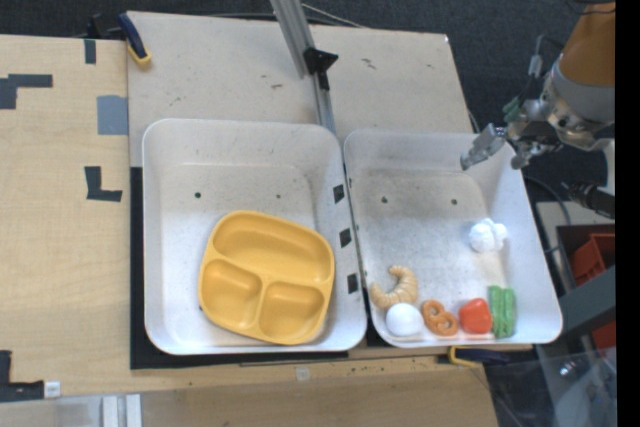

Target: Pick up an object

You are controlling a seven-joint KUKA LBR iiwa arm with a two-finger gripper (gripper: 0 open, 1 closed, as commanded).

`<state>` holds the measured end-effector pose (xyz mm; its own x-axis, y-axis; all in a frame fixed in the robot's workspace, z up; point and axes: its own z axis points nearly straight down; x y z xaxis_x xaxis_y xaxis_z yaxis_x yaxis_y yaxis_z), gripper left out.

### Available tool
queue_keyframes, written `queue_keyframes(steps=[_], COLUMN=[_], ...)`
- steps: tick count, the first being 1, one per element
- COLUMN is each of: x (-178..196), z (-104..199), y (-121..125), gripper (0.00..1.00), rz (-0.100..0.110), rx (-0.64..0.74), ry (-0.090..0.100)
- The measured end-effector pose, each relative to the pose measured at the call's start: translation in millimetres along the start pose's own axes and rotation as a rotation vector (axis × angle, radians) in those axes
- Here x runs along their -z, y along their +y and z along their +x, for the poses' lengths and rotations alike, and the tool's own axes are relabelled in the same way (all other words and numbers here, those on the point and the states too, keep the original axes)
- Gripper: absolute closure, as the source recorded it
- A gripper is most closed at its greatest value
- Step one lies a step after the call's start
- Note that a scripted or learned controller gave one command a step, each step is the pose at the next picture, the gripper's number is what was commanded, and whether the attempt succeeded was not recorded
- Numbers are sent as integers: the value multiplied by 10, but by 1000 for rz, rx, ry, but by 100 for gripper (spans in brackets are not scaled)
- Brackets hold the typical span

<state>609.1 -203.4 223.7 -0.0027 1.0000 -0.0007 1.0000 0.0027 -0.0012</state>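
Pincer (492,151) hung over the right bin's (520,205) far edge, can't tell its spread. Toy food, croissant (398,287) included, bunched along the near wall, awkward for picking.

1. The arm (588,45) comes in from three o'clock and sits in the upper right of the camera view.
2. Its orange band (592,40) lies toward one o'clock of the wrist, with the grey wrist section (575,110) just below it.
3. From the wrist, the gripper (480,150) reaches out toward nine o'clock, tilted slightly down toward eight o'clock.
4. The gripper's tip is small and grey; nothing shows held at it.
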Motion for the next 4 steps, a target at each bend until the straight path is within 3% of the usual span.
queue_keyframes(steps=[1,4], x=[0,-1362], z=[0,-30], y=[0,-71], gripper=[0,0], rz=[0,-1], rx=[0,-1], ry=[0,-1])
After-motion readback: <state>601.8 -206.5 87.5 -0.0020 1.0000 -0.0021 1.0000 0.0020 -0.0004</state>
